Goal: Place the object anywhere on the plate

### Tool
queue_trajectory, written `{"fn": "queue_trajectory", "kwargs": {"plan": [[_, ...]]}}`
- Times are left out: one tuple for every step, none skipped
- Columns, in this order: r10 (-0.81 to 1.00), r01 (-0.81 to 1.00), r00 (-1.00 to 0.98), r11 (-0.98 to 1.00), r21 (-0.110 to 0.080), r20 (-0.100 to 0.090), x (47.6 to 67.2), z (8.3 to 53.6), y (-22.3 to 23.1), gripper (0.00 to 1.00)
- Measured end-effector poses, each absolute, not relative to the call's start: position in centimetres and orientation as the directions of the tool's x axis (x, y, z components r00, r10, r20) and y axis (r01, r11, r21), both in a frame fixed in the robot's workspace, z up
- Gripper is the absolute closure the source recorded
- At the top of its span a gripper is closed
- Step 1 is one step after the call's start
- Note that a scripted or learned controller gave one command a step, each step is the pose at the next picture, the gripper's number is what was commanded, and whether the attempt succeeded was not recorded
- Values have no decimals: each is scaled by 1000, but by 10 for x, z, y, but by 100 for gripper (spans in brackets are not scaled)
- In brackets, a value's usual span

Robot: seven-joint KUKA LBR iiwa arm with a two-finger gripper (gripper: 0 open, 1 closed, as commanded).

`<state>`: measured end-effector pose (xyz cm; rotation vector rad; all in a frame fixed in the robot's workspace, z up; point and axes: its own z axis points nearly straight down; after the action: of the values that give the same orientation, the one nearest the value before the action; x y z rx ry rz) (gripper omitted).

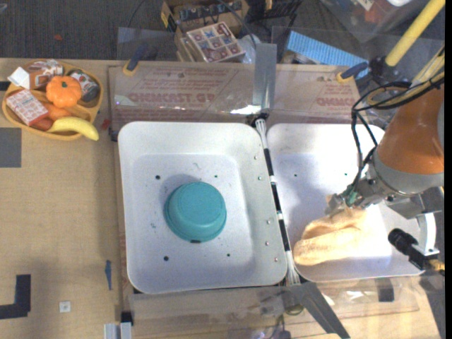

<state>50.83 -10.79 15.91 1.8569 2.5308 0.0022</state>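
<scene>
At the far left of the counter you will find a yellow dish holding a banana, a small orange pumpkin and some small boxes, well apart from the left bin. The left bin holds a teal plate, lying upside down near the middle of that bin's floor. Just right of the left bin, touching it along the shared rim, is the right bin. A bread loaf lies in the near part of the right bin, right of the teal plate and apart from it, with the shared rim between them. The end effector sits at the far upper end of the loaf, touching or just above it. You cannot tell from this view whether it is released or clenched. The arm, grey with an orange band, stands over the right side of the right bin.
</scene>
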Motion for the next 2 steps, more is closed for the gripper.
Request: {"fn": "queue_trajectory", "kwargs": {"plan": [[957, 957, -291, 291, 1, -1, 505, 216, -101, 100], [957, 957, -290, 290, 3, -2, 506, 225, -103, 100]]}}
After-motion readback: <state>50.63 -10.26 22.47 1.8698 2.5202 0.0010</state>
